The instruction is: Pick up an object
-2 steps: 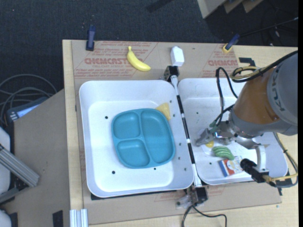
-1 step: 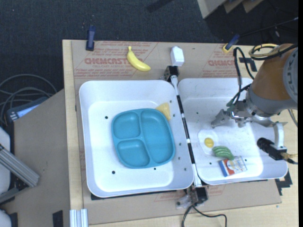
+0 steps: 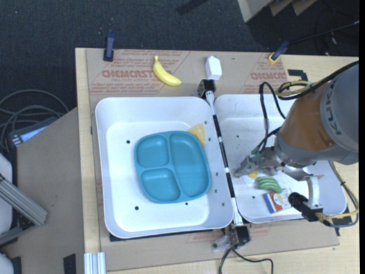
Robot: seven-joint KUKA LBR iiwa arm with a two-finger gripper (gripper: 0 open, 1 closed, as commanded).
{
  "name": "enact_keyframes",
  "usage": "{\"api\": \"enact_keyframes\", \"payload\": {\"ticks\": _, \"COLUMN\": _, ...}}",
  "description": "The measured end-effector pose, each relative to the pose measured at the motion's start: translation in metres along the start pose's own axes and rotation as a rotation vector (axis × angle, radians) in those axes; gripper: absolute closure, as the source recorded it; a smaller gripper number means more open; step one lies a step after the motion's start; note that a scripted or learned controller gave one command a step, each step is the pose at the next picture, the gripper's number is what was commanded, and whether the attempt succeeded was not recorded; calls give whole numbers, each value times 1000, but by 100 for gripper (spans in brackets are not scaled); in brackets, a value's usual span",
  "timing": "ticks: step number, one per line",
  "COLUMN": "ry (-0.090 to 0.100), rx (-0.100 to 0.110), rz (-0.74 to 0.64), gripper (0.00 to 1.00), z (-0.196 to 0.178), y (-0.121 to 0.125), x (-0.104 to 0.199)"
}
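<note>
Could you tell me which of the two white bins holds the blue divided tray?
The left bin: the blue divided tray lies in it, while the right bin has the gripper.

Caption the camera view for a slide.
KUKA arm's gripper beside a green object in the right bin; blue tray left.

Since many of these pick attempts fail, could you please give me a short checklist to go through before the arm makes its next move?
1. Gripper is inside the right white bin: ok.
2. A target lies near it: ok, the small green ridged object sits just beside the gripper.
3. Something is held between the jaws: cannot tell, they are too blurred.
4. Neighbouring clutter: not ok, the flat red, white and blue packet lies right next to the green object.
5. Black cable over the right bin stays free of the arm: cannot tell.
6. Blue divided plastic tray rests in the left white bin, out of the way: ok.
</note>
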State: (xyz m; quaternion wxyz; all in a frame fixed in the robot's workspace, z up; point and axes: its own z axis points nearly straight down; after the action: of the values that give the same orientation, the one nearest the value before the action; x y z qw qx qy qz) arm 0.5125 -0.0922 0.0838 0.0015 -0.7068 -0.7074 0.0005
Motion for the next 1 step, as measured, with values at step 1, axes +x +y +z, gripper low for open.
{"api": "enact_keyframes", "payload": {"ticks": 1, "ry": -3, "rx": -10, "rz": 3, "gripper": 100, "z": -14, "y": 3, "x": -2}}
